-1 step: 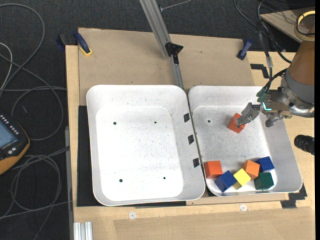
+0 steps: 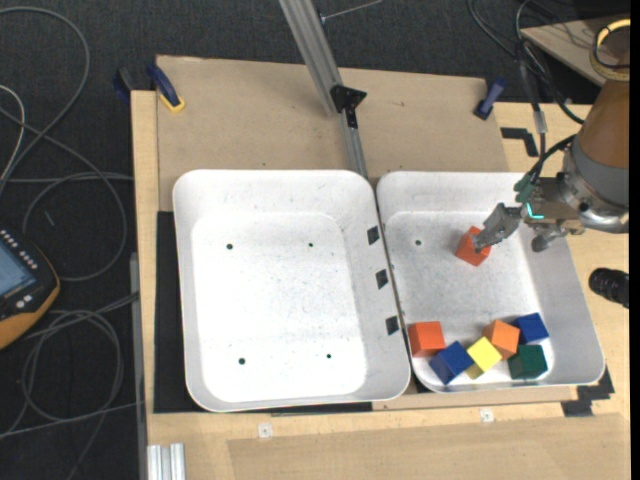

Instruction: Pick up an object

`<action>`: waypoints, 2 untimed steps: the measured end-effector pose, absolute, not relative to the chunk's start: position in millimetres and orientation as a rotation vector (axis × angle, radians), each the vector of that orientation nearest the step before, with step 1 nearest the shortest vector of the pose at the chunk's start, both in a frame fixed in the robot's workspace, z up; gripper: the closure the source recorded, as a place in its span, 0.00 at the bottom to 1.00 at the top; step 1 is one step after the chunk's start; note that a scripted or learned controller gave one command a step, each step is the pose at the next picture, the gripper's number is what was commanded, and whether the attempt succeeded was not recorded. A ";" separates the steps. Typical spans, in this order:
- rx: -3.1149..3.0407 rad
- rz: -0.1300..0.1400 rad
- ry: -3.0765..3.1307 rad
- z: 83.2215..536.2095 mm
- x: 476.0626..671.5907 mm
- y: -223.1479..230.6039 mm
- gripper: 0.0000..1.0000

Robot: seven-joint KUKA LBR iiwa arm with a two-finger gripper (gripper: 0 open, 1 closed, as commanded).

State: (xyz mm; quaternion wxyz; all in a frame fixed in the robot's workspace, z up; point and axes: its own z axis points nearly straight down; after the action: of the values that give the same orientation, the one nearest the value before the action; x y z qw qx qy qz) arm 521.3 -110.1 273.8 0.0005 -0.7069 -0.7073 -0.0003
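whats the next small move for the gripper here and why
Probably a short straight lift. The gripper sits right at the top of the red-orange block in the right bin, apart from the cluster of blocks at the near edge; whether the grip is secure can't be told, so a small raise would test it.

The arm [image 2: 608, 148] is cut off by the right side, so most of it can't be seen. The gripper [image 2: 492, 234] covers the top of a red block [image 2: 471, 249], and it is too small to tell if it is really pinching the block. A green block [image 2: 529, 363] is partly hidden behind others. A handheld screen [image 2: 18, 280] is cut off at the left
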 end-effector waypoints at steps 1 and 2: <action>-2.216 0.007 -2.216 211.0 517.2 -109.9 0.00; -2.217 0.005 -2.216 167.6 519.8 -106.6 0.00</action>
State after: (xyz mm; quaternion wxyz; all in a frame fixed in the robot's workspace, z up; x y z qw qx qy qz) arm 519.8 -106.6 167.6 0.0034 -0.7072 -0.7071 0.0015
